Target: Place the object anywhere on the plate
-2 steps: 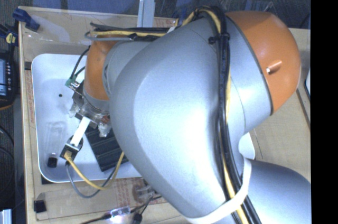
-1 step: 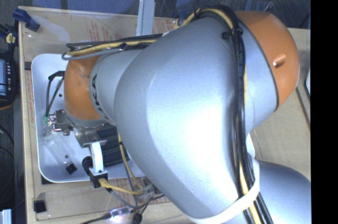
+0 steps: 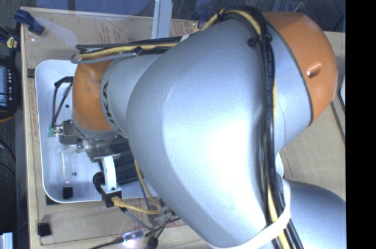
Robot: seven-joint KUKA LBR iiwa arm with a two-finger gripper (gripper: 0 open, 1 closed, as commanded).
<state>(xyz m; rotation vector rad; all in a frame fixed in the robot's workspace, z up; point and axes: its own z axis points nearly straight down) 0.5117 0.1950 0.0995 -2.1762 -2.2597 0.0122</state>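
The tool (image 3: 73,168) hangs over the left bin (image 3: 41,124), low in its near half; whether its fingers are open or closed cannot be told, as they are thin and pale against the white floor. Nothing can be made out between them. A small dark object (image 3: 67,192) lies on the bin floor just below the tool, near the front wall. Above the tool sits the orange band (image 3: 88,98), and the grey arm (image 3: 205,130) covers most of the table (image 3: 53,24). Yellow and black cables (image 3: 126,49) run along the arm.
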